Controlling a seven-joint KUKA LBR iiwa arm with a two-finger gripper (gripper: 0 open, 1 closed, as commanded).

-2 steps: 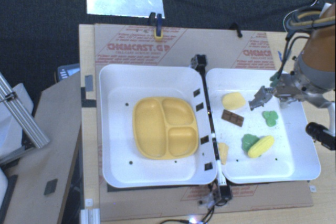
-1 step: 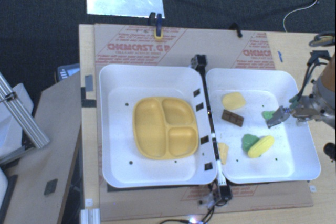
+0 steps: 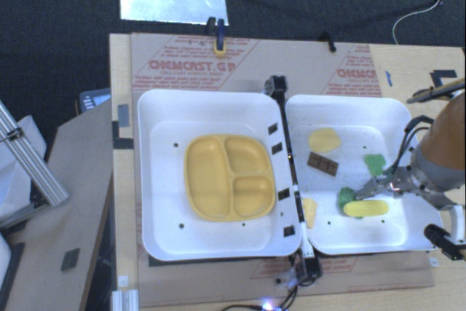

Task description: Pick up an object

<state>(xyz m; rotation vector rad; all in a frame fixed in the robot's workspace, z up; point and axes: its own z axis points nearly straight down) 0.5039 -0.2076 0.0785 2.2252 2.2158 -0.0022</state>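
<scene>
Seen from the fixed camera above the bench, two shallow white bins sit side by side on a sheet of printed brown cardboard (image 3: 191,63). The left bin (image 3: 156,156) holds a yellow divided plate (image 3: 228,177), lying flat near the bin's middle with three compartments facing up.

The right bin (image 3: 397,113) carries the smaller items. A pale yellow round piece (image 3: 324,139) lies toward the far side, and just in front of it a dark brown bar (image 3: 322,164) rests at a slant. A pale yellow wedge (image 3: 309,212) sits against the bin's left wall, close to the divider between the bins. To the right, a light green piece (image 3: 375,164) lies near the middle of the bin. Nearer the front, a yellow banana-like object (image 3: 366,208) lies roughly level across the bin floor, its left end touching a darker green piece (image 3: 346,195).

The grey arm (image 3: 443,156) reaches in from the right, its orange band visible above the wrist. The gripper (image 3: 370,188) points leftward and sits low over the bin, directly above the banana-like object and beside the darker green piece. Its thin metal fingers (image 3: 373,187) appear drawn narrowly together, with nothing visibly caught between them. The banana-like object rests on the bin floor just below the fingertips.
</scene>
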